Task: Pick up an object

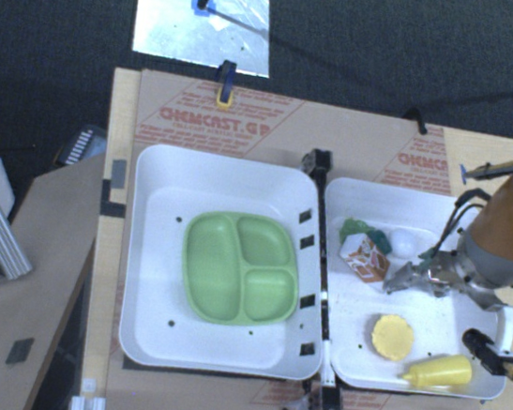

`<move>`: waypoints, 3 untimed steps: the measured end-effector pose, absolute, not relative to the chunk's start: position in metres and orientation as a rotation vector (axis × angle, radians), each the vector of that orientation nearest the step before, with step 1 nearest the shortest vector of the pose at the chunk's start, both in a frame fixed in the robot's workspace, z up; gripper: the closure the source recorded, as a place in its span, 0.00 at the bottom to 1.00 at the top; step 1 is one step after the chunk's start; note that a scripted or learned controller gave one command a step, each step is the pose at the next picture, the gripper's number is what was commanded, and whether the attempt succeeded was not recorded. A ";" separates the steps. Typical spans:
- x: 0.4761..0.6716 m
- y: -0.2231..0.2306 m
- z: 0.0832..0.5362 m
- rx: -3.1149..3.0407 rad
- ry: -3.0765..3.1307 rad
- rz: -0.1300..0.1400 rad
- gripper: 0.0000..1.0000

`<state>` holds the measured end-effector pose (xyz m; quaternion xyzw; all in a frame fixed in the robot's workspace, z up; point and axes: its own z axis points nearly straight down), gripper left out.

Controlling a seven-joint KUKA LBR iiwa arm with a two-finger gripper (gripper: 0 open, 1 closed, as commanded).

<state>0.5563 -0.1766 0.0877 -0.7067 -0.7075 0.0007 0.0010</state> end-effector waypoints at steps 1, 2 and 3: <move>0.558 -0.177 0.101 -2.223 -2.226 -0.002 1.00; 0.563 -0.182 0.165 -2.223 -2.231 -0.006 1.00; 0.565 -0.182 0.219 -2.221 -2.231 -0.005 1.00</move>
